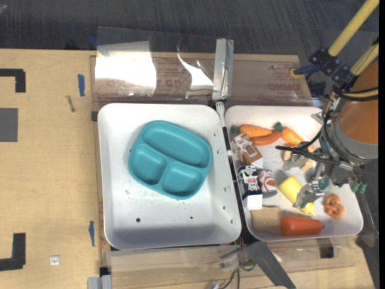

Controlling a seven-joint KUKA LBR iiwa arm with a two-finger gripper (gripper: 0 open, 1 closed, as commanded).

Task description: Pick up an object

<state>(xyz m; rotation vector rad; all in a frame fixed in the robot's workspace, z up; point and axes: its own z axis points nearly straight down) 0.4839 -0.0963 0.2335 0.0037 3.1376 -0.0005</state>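
While the arm leans in from the right over the right-hand bin [356, 220], its gripper [308, 196] hangs low among the toys, and the metal fingers [301, 198] sit too tangled in cable and clutter for me to tell whether they are spread or closed, so I won't call a grasp. Nothing shows plainly between them. Right at the tip is a yellow lemon-like piece [290, 189], touching or very nearly touching the fingers, and that looks like the likeliest target, since the hand is angled down toward it rather than the outer wall. Just below lies a red pepper-shaped toy [301, 225] beside a tan cork-like block [265, 218], both flat along the near wall, where a slanted reach would have little room. A small orange pumpkin-like piece [332, 206] sits just right of the tip, half tucked under the wrist hardware. Further out, an orange carrot [258, 131] with a green end lies along the far side, and small printed cartons [251, 164] crowd the dividing wall. Crowding is the risk here: a closing finger could nudge a neighbour instead of seating on the lemon. Across the divider, the left bin [120, 221] carries a teal divided tray [171, 158], well apart from the action.
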